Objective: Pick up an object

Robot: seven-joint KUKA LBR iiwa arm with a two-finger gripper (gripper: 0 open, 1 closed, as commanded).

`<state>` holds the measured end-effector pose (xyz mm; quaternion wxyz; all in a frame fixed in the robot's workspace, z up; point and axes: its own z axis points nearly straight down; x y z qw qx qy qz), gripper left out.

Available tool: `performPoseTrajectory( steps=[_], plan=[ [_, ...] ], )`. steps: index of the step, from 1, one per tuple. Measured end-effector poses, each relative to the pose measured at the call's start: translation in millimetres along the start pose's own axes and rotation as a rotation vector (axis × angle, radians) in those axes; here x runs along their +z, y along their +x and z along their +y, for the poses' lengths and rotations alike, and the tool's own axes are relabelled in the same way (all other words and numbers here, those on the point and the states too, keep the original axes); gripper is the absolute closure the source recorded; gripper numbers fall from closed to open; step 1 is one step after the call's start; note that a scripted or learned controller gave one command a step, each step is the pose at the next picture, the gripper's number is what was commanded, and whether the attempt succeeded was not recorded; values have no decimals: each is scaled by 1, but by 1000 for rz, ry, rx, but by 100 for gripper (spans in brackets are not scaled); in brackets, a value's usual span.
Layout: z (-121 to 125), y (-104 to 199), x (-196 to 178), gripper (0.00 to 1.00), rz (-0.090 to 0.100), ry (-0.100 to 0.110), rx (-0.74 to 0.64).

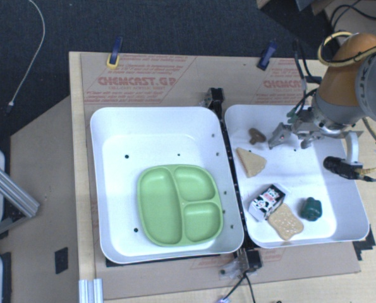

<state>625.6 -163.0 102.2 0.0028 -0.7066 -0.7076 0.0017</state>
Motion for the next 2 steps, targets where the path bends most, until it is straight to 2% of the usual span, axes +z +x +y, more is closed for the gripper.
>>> performPoseTrajectory(
  steps=[1, 2],
  plan=[
    [2, 0, -15, 100, -2, -8, 0],
    [3, 1, -80, 100, -4, -14, 0]
  ],
)
